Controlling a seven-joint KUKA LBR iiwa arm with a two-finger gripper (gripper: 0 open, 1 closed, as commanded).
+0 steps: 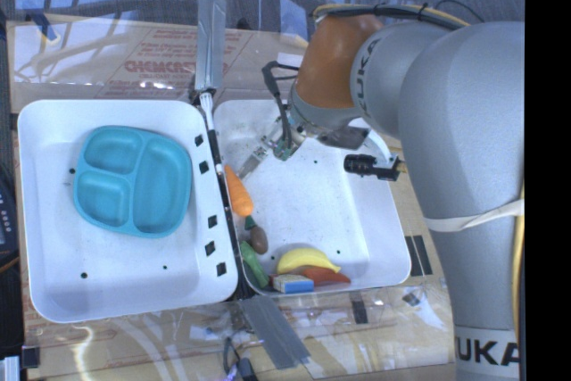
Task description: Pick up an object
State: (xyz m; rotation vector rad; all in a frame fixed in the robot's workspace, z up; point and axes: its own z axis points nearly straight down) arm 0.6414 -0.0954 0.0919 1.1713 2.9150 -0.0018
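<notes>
My gripper [260,157] hangs low over the upper left part of the right bin [308,201], pointing toward the divider. An orange carrot [238,192] lies just below and left of it against the bin's left wall, apart from the gripper. Further down that wall sit a small brown object [258,239] and a green vegetable [252,265]. A yellow banana [306,260], a blue and white block [293,283] and a red item [326,277] crowd the bin's front edge. I see nothing held in the gripper.
The left bin [53,272] holds a blue divided plate [134,180]. A grey bar [211,49] runs along the divider between the bins. The arm's orange band [330,58] and thick grey body cover the right bin's right side.
</notes>
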